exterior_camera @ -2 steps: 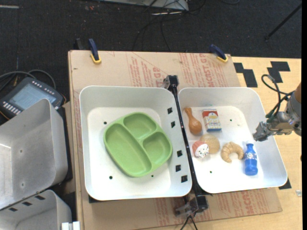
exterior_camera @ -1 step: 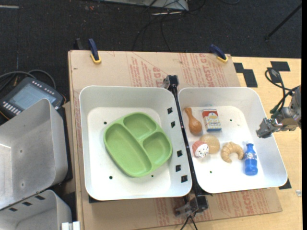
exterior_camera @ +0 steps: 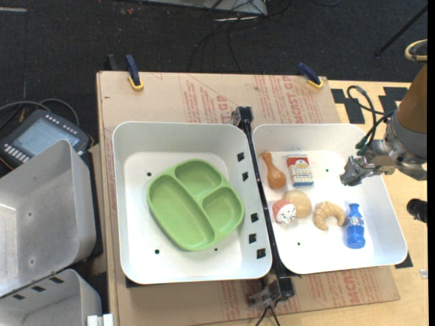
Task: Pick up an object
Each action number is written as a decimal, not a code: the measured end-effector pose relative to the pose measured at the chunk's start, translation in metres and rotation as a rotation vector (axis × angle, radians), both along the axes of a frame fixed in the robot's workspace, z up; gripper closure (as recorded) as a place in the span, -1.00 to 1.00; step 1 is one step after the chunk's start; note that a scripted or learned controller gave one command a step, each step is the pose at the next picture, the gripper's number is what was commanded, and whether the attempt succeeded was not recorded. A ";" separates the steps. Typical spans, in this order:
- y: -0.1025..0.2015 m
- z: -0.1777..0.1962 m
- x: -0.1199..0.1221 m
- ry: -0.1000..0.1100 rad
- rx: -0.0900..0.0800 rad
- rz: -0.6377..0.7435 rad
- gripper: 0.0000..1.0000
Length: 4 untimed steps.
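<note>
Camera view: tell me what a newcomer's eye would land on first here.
The big green divided plate lying alone in the left bin stands out most. Next comes the cluster of small toys in the right bin: a chicken drumstick, a red-and-white carton, a croissant and a blue bottle. The gripper hangs over that bin's right side, above the bottle and apart from the toys.

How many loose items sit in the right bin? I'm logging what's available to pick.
5: a drumstick at the bin's left, a red carton beside it, a round bun below, a croissant centre, a blue bottle at right. None look hidden.
</note>
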State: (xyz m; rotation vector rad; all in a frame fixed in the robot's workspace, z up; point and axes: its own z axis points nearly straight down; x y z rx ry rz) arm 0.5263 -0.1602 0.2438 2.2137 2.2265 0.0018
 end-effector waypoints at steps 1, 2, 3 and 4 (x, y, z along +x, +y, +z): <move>0.056 0.007 0.019 0.000 0.001 0.003 1.00; 0.105 0.013 0.037 0.000 0.001 0.000 1.00; 0.148 0.015 0.053 0.000 0.000 -0.001 1.00; 0.205 0.003 0.065 0.001 0.000 0.000 1.00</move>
